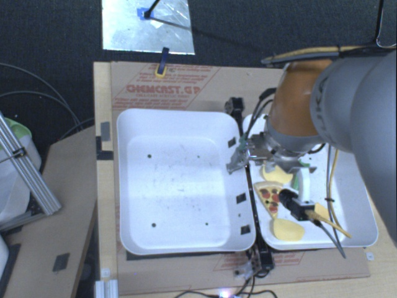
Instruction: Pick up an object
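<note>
Now | end effector (279, 166) over right bin (366, 230) | near pizza slice (268, 196)

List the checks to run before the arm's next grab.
1. Things to grab in the right bin: ok, a pizza slice and a yellow piece lie there.
2. Is the gripper above a thing: not ok, it sits at the rim between the bins.
3. Is the gripper carrying something: cannot tell.
4. Pizza slice apart from yellow piece: cannot tell, they lie close.
5. Whole right bin in view: not ok, the arm covers much of it.
</note>
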